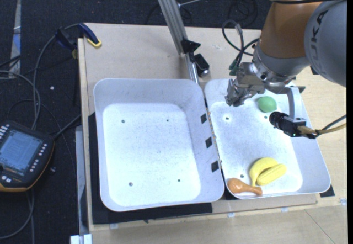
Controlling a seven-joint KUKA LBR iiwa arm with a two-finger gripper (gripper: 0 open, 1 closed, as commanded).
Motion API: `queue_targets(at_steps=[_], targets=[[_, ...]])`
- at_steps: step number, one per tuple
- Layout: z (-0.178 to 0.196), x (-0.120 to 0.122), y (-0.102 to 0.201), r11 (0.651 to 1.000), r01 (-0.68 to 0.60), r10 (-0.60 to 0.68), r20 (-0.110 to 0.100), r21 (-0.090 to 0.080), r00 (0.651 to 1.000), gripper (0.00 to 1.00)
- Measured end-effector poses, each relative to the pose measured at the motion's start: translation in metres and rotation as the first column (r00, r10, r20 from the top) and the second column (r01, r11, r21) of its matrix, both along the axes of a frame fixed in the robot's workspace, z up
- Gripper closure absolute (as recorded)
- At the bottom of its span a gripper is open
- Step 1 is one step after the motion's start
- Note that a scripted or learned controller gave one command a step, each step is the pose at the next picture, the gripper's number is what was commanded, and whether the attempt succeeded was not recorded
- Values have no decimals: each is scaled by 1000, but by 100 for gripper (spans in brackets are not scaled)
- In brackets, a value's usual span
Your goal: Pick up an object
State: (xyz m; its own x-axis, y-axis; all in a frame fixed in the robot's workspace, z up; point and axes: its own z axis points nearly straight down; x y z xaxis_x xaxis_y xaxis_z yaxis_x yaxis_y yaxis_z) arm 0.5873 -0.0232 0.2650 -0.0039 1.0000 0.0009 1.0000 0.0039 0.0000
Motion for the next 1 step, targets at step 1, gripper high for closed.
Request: queue_targets(at_steps=[1], targets=[[-1,-7,55,1000,-1,1,0,0,1000,100]])
